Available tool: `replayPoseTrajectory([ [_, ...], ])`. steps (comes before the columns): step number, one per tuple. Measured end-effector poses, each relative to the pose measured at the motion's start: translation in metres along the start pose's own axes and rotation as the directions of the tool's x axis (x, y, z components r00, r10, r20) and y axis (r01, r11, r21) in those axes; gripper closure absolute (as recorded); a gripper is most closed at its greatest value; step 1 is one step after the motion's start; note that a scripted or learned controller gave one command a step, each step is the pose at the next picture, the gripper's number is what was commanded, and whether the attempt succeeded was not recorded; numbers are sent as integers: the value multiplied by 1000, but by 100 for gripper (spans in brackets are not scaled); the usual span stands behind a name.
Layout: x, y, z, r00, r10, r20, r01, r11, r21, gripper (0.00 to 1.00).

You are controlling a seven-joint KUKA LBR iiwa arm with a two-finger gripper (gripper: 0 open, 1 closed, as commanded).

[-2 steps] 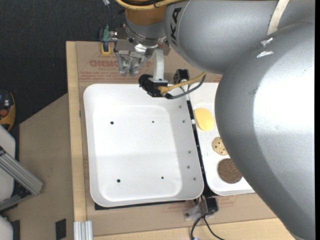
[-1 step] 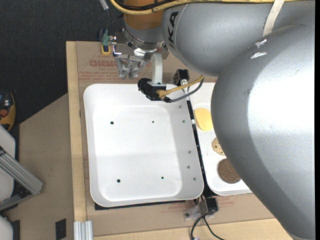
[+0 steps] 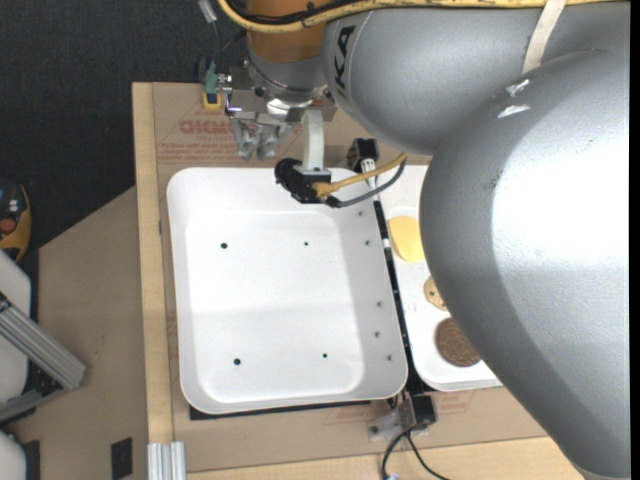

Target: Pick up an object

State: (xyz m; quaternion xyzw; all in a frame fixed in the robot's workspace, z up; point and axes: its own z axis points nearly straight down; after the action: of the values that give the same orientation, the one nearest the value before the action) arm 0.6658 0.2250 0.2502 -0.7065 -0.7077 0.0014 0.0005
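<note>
In the right bin [image 3: 440, 373], three round objects [image 3: 458, 343]

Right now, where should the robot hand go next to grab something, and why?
Probably swing right, toward the right bin. The gripper hangs past the left bin's far rim, while the yellow disc and brown disc lie in the right one.

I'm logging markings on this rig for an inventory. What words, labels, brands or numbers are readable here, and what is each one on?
"K", a black partial letter on the grey arm; the remaining letters are hidden.
Red print on the brown board behind the left bin: too faint to read for certain.
Green tag near the gripper: too small to read.
</note>
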Motion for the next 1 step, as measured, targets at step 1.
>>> replayPoseTrajectory([
  [1, 0, 0, 5, 1000, 0, 0, 0, 1000, 0, 100],
])
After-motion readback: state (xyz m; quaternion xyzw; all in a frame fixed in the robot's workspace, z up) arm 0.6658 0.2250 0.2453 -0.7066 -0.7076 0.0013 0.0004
